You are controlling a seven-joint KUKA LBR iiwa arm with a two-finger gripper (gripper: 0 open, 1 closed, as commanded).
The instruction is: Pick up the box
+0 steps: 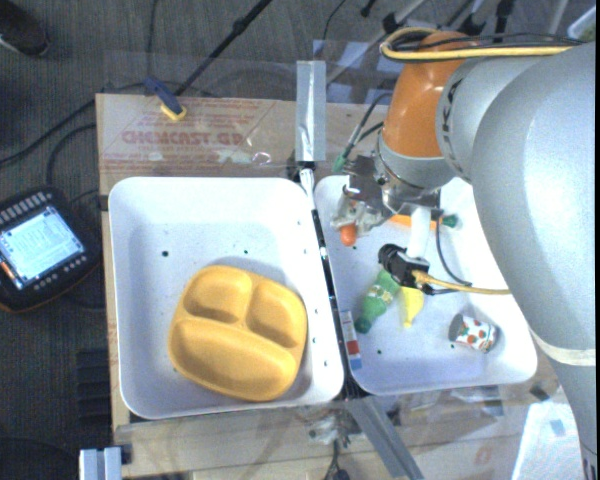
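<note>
Box (pixel 473 334), small and red-spotted, lies in right bin (pixel 515 366), near-right corner. Gripper (pixel 372 208) at far-left end, well apart. Open or closed: cannot tell.

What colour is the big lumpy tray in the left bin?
Yellow-orange all over; the moulded plastic compartment tray shows best in the camera view.

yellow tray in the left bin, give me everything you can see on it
The yellow sectioned tray looks like moulded, matte plastic with rounded corners. It has three recessed compartments: two smaller ones side by side on the far half, one wide one on the near half, split by raised ridges. It lies flat, open side up, turned somewhat askew to the walls of the left white bin. It sits in the near right part of that bin's floor, close to the right wall. Nothing rests in it.
</note>
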